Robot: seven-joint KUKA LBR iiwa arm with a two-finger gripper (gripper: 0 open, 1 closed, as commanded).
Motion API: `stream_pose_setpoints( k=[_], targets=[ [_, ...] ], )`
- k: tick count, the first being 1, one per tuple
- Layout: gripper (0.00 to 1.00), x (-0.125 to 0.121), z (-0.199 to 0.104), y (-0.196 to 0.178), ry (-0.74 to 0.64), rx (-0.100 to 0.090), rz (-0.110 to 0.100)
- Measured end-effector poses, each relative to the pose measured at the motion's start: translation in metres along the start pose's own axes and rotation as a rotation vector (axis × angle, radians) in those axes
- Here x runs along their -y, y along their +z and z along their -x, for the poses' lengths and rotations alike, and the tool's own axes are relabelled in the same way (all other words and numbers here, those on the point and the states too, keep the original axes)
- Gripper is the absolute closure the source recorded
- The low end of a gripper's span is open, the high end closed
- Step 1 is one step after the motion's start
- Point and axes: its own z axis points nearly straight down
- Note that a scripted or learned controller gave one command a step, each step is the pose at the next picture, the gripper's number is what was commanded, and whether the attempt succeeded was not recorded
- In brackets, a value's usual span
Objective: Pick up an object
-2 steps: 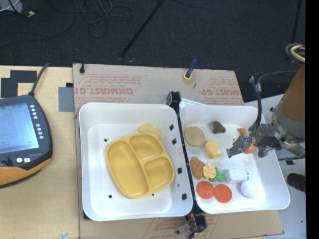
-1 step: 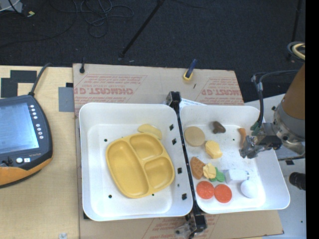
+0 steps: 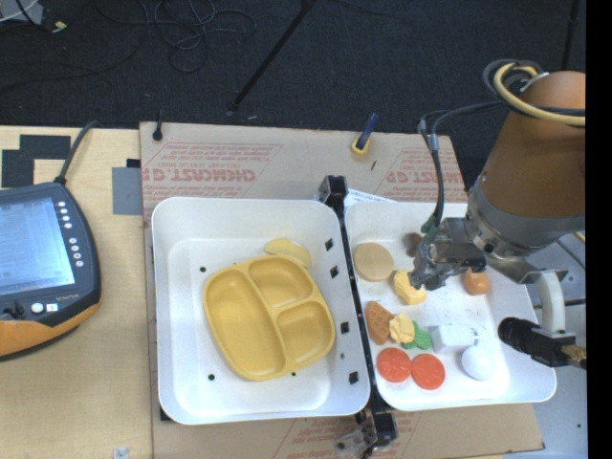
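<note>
You are looking down on a bench point(image 3: 76, 390) faced with pale wood, with a sheet of printed cardboard point(image 3: 249, 165) laid under two shallow white bins. Behind the bench the floor is dark carpet strewn with black cables point(image 3: 191, 17). A teach pendant point(image 3: 43, 266) with a lit screen lies on the bench at the far left.

The left bin point(image 3: 177, 256) holds a yellow divided tray point(image 3: 268, 316), set at a slant, with a small pale yellow piece point(image 3: 287, 249) just beyond its upper edge.

The right bin point(image 3: 526, 381) holds the toy food. You can see a round tan disc point(image 3: 373, 261) near its upper left, an orange-brown piece point(image 3: 379, 321) below that, two red discs point(image 3: 409, 367) side by side near the front wall, a white egg-like piece point(image 3: 476, 361) to their right, a small white block point(image 3: 453, 335) above it, and a small orange piece point(image 3: 475, 282) at the right.

The arm point(image 3: 535, 151) reaches in from the right, and its jaws point(image 3: 426, 271) sit low over the upper middle of the right bin. A yellow wedge point(image 3: 409, 288) lies just at their tips, its long axis running from upper left to lower right. You cannot tell whether the jaws are released or clenched, nor whether they touch the wedge.
</note>
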Motion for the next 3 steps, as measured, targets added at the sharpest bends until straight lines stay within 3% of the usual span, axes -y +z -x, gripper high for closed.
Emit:
stream_pose_setpoints(
  k=[1,2,3],
  targets=[
    [1.0,0.01,-0.067,-0.001,0.003,0.002,-0.005],
    [1.0,0.015,-0.031,-0.13,0.009,0.002,0.016],
    [1.0,0.008,-0.079,-0.122,0.007,0.002,0.002]
  ],
)
